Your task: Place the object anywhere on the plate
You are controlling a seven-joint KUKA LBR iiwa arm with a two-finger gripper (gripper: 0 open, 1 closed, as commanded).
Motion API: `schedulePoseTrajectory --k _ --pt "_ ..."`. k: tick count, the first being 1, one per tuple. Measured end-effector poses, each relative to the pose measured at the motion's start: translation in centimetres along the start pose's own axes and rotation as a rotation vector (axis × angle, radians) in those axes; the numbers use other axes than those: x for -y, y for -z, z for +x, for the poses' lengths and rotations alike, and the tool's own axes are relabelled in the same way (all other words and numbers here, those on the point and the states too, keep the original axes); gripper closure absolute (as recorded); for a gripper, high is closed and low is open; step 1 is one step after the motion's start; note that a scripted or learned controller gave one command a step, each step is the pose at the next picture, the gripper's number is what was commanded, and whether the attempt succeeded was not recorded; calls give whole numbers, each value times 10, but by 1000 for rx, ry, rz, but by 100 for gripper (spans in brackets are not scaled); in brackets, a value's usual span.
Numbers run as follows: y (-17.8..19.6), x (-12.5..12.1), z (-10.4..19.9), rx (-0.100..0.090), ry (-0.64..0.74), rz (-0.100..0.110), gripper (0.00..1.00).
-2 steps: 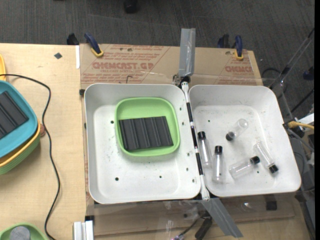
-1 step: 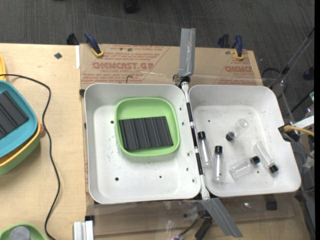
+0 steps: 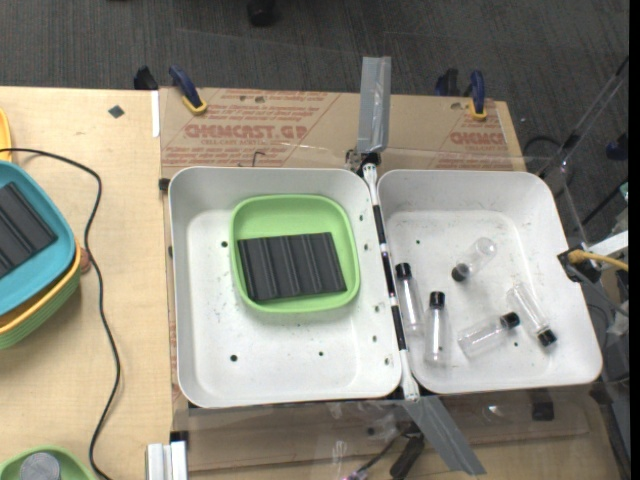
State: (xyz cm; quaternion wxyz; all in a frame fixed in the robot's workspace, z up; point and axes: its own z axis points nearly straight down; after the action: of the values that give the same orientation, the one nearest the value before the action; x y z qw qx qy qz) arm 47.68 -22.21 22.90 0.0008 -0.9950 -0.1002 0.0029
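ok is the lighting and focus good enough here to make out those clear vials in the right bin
In the camera view the lighting is even and soft, with only faint shadows inside the bin walls. Focus is fair overall. The clear vials nearly vanish against the right bin; mainly their black caps stand out. The green plate and its dark ribbed insert read clearly.

Cardboard sheet [image 3: 300,128]: red "CHEMCAST GP" print (repeated, partly cut, right)
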Motion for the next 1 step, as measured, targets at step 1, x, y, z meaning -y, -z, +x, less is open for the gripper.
schedulePoseTrajectory --k 1 --pt "8 0 0 -1 2 -1 0"
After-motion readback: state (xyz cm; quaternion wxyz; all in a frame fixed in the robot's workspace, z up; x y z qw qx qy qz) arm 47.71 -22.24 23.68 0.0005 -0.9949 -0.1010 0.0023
